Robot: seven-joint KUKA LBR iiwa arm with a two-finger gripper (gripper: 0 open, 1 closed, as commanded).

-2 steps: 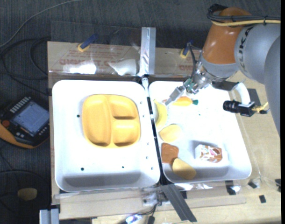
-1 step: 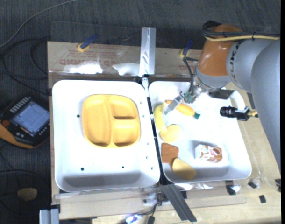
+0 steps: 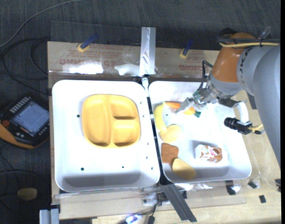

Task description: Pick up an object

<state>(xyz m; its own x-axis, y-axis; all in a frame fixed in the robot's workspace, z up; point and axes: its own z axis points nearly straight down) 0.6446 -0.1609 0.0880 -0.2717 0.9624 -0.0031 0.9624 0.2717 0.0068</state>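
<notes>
My gripper (image 3: 197, 102) is low in the far part of the right bin (image 3: 236, 171), reaching in from the right under the orange wrist band. Just below its tip lies a small orange and green piece (image 3: 191, 110). An orange carrot-like piece (image 3: 173, 105) lies to the left of it. A yellow banana-like item (image 3: 159, 117) and a pale yellow round item (image 3: 171, 133) sit along the bin's left side. Nearer the front are a brown piece (image 3: 169, 151), a yellow wedge (image 3: 183, 169) and a white patterned packet (image 3: 209, 153).
The left bin (image 3: 67, 167) holds a yellow divided plate (image 3: 110, 120). A black fitting (image 3: 237, 124) sits at the right bin's right side. A handheld controller (image 3: 23, 120) lies off the bench at the left. The grey arm (image 3: 264, 87) covers the right edge.
</notes>
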